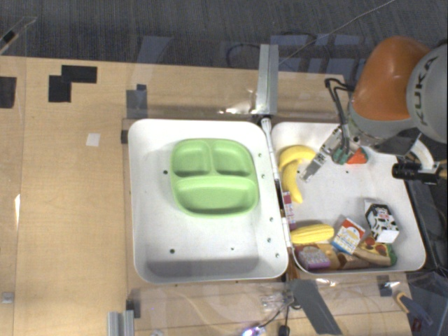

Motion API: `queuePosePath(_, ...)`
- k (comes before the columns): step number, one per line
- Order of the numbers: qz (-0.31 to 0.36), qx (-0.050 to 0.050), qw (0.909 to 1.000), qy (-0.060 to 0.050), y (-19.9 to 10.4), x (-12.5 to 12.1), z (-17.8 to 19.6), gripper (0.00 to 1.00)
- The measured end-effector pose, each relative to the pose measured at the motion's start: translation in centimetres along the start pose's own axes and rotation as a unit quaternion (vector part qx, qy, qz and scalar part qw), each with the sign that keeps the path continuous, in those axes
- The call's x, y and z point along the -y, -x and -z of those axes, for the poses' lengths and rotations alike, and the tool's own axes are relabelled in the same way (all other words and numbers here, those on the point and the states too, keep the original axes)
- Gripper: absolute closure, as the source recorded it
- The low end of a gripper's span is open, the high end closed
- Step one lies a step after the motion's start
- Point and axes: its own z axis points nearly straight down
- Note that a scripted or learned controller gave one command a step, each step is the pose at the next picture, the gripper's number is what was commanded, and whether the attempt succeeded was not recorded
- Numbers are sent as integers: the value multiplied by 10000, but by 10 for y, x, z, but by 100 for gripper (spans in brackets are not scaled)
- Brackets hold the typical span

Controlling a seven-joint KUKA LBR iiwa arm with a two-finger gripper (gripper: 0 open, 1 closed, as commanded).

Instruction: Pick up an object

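At the near edge of the right bin, you have a tight cluster: a corn cob, a small carton, a dark packet, a sandwich wedge, and a black-and-white item just beside them. These lie well apart from the tool, on its near side.

Farther in, toward the divider between the bins, the banana rests on the bin floor. Its long axis runs roughly near-to-far with a curve at the far end, where it bends toward the right. This is the closest candidate for the pick.

Beyond that, the tool sits just beside the banana's curved far end, on its right. The tip appears to touch or nearly touch the fruit; you cannot confirm contact from this angle. You cannot tell how far the tool is open, and nothing is visibly held. A small orange-red piece lies just to the right of the tool, partly under the wrist.

Judgement: the coming move turns on a short shift leftward and down, with the closing direction set across the banana's long axis, not along it.

Over in the left bin, a green divided plate sits centred, well apart from the tool.
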Motion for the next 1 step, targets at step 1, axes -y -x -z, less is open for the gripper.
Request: queuePosePath(1, -704, 14, 9975, 10, 42, -17, -71, 0)
